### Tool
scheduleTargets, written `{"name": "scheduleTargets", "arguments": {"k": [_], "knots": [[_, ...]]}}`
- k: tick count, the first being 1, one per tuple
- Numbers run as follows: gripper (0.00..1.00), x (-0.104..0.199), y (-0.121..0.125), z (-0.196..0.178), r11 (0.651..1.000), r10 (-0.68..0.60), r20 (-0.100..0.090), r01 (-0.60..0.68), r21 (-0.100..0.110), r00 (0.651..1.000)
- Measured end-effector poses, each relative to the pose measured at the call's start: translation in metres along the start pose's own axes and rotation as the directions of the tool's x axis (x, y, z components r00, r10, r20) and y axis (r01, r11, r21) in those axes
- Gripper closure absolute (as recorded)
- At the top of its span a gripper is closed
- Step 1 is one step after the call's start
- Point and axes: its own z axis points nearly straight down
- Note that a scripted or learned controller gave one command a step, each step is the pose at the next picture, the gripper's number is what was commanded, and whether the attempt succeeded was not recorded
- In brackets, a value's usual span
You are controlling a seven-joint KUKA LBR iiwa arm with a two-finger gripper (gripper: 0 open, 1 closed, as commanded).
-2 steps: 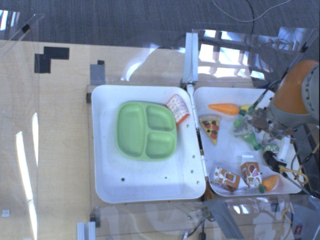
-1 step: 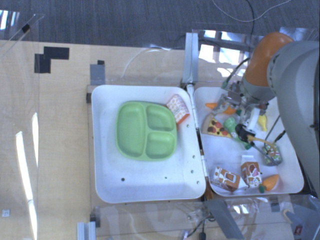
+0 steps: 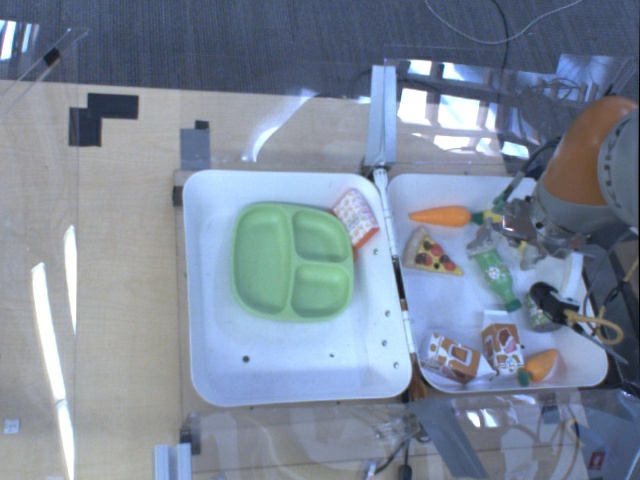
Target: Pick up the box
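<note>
We see the box [image 3: 355, 217] at the left bin's [image 3: 205, 298] 1 o'clock corner beside the green plate [image 3: 292, 261], likely light stiff cardboard, best pinched across its short sides; gripper [image 3: 505, 230] state: can't tell.

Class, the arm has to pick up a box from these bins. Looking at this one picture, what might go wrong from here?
1. Three boxes are in view: one against the green plate in the left bin, two in the right bin. The arm may choose wrongly.
2. The right-hand box touches an orange toy, which might get dragged along.
3. The gripper hovers by the carrot and green bottle, and may knock them.
</note>
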Motion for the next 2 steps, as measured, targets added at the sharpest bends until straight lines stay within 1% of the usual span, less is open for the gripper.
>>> {"name": "scheduleTargets", "arguments": {"k": [1,2], "knots": [[0.0,0.038,-0.021,0.009,1.0,0.006,-0.002,-0.006,-0.004,1.0],[0.0,0.078,0.041,0.01,0.987,0.157,0.014,-0.157,0.038,0.988]]}}
